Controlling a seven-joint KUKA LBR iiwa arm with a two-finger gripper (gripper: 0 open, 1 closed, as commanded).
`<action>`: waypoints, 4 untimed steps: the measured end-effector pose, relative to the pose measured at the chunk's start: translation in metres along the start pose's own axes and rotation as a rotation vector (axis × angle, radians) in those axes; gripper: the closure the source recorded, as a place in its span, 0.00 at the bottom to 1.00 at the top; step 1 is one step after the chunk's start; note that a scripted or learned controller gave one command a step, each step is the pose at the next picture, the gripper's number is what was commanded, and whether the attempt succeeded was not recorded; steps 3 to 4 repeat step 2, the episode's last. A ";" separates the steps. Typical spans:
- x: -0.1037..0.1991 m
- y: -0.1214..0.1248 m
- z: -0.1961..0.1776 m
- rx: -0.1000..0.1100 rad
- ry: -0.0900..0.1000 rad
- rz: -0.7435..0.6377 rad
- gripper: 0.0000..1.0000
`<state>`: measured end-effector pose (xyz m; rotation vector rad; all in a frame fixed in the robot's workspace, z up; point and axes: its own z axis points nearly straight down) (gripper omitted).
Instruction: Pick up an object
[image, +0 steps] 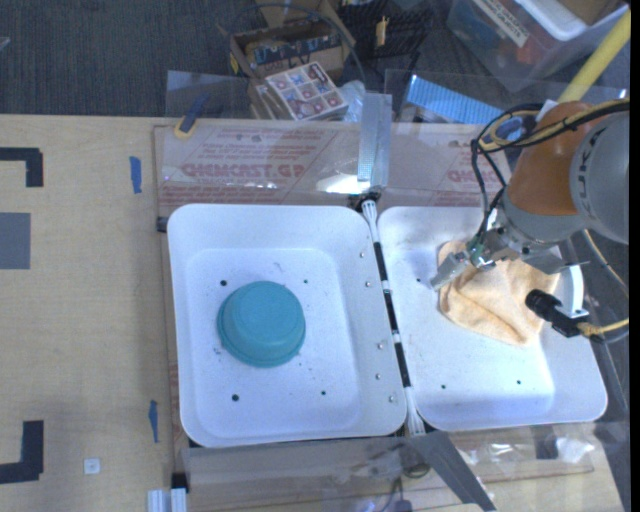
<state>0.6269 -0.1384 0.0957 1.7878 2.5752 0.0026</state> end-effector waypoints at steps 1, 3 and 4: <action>0.000 0.001 -0.011 -0.004 -0.003 -0.001 1.00; 0.094 0.037 -0.119 0.003 0.003 -0.011 1.00; 0.094 0.037 -0.119 0.003 0.003 -0.011 1.00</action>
